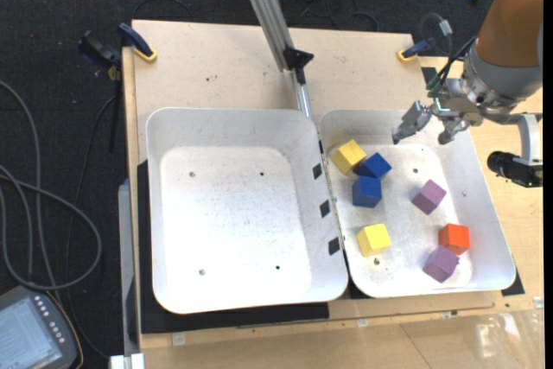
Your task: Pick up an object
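The right bin [484, 186] holds several small cubes. A yellow cube [350, 156] lies at its upper left, touching a blue cube [377, 166], with a second blue cube [366, 191] just below them. A purple cube [428, 196] sits mid-bin, an orange cube [454, 238] and another purple cube [441, 264] lie at the lower right, and a second yellow cube [374, 238] rests near the front. My gripper [429, 127] hangs open over the bin's far edge, above and right of the blue cubes, with nothing between its fingers.
The left bin [155, 186] sits beside the right one. A slanted metal pole [263, 0] crosses the bench's back down to the gap between the bins. Clamps [138, 43] grip the bench's far corners.
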Robot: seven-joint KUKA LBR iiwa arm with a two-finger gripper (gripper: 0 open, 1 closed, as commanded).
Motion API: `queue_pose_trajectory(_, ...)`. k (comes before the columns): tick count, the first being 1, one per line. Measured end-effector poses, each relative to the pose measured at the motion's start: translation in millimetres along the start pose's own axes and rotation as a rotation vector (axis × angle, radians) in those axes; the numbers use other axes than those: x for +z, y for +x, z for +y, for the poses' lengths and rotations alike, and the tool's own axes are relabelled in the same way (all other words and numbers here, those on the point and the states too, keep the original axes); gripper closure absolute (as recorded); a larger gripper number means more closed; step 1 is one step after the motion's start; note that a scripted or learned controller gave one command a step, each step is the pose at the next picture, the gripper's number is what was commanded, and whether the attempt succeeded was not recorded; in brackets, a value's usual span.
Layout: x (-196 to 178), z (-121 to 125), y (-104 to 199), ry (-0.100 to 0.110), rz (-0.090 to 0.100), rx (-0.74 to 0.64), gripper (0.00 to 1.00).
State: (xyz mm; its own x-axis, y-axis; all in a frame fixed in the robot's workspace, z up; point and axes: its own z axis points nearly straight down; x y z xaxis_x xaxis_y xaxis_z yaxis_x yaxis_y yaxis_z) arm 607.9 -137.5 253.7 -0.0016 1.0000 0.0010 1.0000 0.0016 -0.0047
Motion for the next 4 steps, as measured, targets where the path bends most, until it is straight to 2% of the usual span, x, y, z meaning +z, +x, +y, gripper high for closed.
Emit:
queue_pose_trajectory(1, -2.5, 0.7, -0.2, -0.004, -0.001, 0.0, 0.0)
queue_pose_trajectory(2, 55.9, 2.7, -9.0, 0.001, -0.001, 0.003, 0.0)
queue_pose_trajectory(3, 116.2, 7.8, -2.2, 0.001, 0.0, 0.0, 0.0)
queue_pose_trajectory(4, 158.9, 8.5, -1.3, -0.004, 0.001, 0.002, 0.0)
